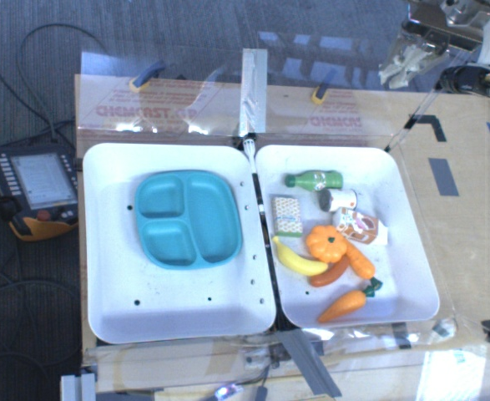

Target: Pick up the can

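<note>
1 can (338,200) lies beside green bottle (314,180), right bin (411,224).

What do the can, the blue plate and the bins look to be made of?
Can: probably metal, with a dark end and pale label; too small to be sure. Blue plate: likely matte moulded plastic, with three smooth compartments. Bins: glossy white plastic, judging by rounded corners and soft highlights.

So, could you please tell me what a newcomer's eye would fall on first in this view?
Probably the bright blue divided plate lying alone in the left bin. Next comes the colourful heap in the right bin: a banana, a small orange pumpkin, carrots, a green bottle and the can on its side. The gripper hangs at the upper right, beyond the bins.
</note>
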### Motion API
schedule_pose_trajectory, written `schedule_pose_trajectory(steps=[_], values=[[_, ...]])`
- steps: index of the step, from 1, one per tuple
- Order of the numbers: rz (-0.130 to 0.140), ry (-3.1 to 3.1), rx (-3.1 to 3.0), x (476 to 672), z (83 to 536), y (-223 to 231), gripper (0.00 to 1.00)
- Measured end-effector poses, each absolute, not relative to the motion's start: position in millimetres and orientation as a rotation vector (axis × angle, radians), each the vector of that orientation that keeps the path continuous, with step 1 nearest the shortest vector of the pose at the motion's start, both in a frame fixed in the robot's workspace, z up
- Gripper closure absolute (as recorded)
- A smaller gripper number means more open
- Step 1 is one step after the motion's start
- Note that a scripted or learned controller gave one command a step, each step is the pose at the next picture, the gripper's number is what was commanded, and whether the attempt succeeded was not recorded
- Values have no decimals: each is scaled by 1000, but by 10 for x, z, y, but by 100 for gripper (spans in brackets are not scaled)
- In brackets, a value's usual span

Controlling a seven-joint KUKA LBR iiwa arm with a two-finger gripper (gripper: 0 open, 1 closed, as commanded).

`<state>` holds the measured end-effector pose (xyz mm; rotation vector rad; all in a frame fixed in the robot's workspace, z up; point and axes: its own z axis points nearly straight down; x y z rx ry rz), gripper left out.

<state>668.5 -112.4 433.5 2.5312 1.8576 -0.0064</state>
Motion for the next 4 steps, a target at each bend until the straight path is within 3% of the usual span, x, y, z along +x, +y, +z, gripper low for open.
schedule_pose_trajectory(steps=[4], values=[[-31, 1861, 2518, 6708, 4687, -1084, 100]])
